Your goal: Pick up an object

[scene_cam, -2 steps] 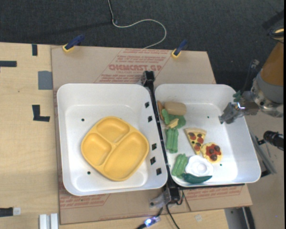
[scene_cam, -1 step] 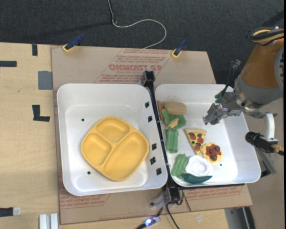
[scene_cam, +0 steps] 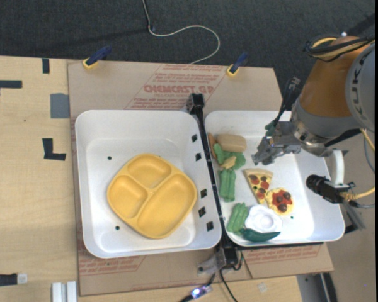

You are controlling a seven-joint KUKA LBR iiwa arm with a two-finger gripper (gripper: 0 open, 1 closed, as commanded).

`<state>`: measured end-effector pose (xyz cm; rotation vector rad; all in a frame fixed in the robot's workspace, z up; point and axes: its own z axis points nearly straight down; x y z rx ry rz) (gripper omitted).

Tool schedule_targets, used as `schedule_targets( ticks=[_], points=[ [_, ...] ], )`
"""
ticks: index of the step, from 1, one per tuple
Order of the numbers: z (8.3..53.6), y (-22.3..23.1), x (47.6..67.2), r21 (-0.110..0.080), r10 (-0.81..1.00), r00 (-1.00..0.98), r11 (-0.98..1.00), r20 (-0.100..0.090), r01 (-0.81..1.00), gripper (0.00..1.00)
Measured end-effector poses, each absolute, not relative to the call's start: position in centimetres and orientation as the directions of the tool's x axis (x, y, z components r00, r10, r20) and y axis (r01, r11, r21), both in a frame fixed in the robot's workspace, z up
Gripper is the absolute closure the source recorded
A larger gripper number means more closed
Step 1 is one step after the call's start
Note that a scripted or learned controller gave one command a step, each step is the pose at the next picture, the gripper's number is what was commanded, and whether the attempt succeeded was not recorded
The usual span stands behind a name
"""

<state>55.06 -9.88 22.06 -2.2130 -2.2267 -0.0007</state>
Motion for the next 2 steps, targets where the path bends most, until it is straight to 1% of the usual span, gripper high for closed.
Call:
schedule_targets(
  ticks=[1, 2],
  points=[
    [22.3, -3.5, 54.8, -0.003, 1.000, -0.008, 0.008, 0.002, 1.000, 1.00],
    [23.4, 2.0, 55.3, -0.001, 1.000, -0.008, 0.008, 0.002, 1.000, 1.00]
  ],
)
